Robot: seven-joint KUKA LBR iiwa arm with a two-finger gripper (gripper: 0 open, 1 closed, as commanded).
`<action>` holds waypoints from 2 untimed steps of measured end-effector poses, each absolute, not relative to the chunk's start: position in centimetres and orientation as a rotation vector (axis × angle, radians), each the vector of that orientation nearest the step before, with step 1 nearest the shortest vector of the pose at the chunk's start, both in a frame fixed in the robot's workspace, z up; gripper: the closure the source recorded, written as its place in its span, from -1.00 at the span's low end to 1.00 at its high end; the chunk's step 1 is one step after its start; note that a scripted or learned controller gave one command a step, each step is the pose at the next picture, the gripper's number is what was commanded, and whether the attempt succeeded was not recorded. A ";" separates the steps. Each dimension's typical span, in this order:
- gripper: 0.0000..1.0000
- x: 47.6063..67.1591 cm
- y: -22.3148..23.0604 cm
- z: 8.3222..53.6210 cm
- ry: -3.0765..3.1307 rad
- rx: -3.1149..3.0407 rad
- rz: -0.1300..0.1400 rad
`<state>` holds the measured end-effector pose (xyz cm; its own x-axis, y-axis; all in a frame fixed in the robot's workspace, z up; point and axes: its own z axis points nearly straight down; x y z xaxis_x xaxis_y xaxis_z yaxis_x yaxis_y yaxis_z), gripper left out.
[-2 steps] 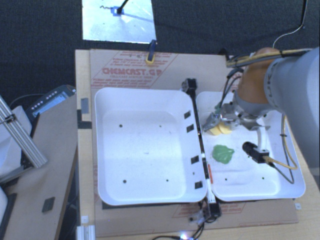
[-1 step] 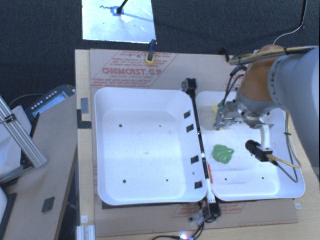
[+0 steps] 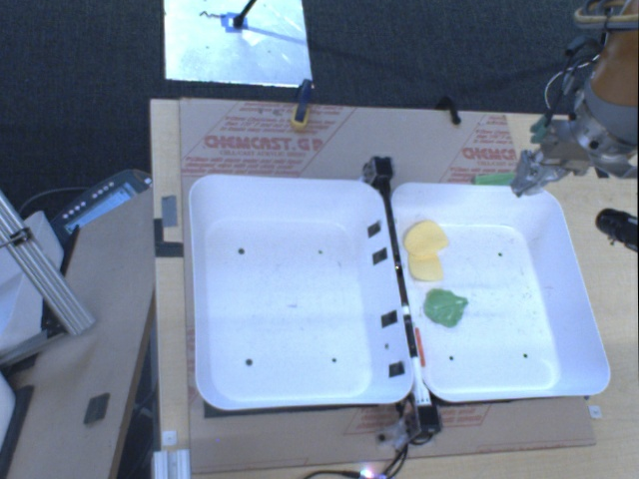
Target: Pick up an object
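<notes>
A: Hovering at the right bin's (image 3: 574, 267) far corner, end effector (image 3: 526, 180); grip state impossible to tell.

B: Yellow object (image 3: 425, 248) and green object (image 3: 444, 307) lying near the divider, untouched. Probably staged high before descending.

A dark blue-grey carpeted floor (image 3: 80, 58) surrounds the pale wooden desk (image 3: 165, 168). A shiny square metal sheet (image 3: 235, 43) lies on the carpet beyond the desk's far edge, catching bright light. A ribbed aluminium rail (image 3: 40, 272) slants across at the left.
</notes>
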<state>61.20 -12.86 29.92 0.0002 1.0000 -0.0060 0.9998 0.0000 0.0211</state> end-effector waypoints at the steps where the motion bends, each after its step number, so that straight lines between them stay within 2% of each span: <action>1: 1.00 60.0 -10.8 46.5 2.216 2.201 0.021; 2: 1.00 52.7 -1.6 54.2 2.233 2.201 0.018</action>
